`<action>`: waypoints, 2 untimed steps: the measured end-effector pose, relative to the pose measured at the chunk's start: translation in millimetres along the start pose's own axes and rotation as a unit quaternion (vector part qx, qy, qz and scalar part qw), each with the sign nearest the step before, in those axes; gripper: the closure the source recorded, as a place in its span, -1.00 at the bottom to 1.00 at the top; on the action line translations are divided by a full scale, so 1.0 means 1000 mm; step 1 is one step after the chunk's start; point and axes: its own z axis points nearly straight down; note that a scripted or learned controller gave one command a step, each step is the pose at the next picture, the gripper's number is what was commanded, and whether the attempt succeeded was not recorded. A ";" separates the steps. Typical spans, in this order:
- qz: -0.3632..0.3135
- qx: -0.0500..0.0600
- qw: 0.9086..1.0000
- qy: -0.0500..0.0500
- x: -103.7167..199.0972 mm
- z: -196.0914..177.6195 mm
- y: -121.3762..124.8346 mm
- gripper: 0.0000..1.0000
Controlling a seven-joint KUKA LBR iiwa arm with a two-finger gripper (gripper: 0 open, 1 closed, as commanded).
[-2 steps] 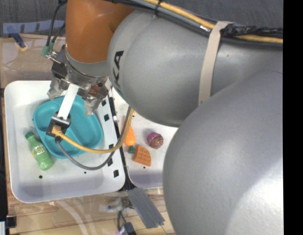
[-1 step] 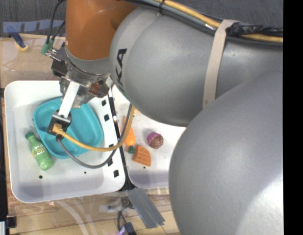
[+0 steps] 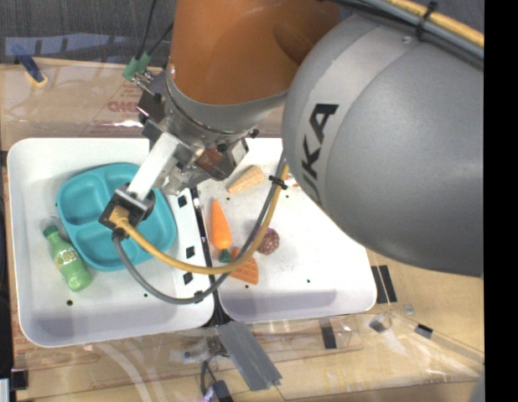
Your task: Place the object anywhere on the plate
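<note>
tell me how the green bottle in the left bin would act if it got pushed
The green bottle lies on its side beside the blue plate, so its round body would probably roll. It looks like a small plastic toy, likely light and stiff, perhaps slippery.

bench: pale wood-toned top under clear plastic sheeting, red lettering faintly visible at upper left. two shallow white bins rest directly on it, side by side, inner rims touching at centre. left bin: rounded corners, near rim toward bottom edge. right bin: partly hidden under arm. grey tape strip lies on bench just below bins' junction. small black markers lie on bench near right bin's lower corner.
</note>
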 end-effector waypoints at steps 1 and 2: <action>0.134 0.002 0.991 -0.005 -0.081 0.044 0.121 1.00; 0.108 0.003 0.994 -0.006 -0.028 0.119 0.100 1.00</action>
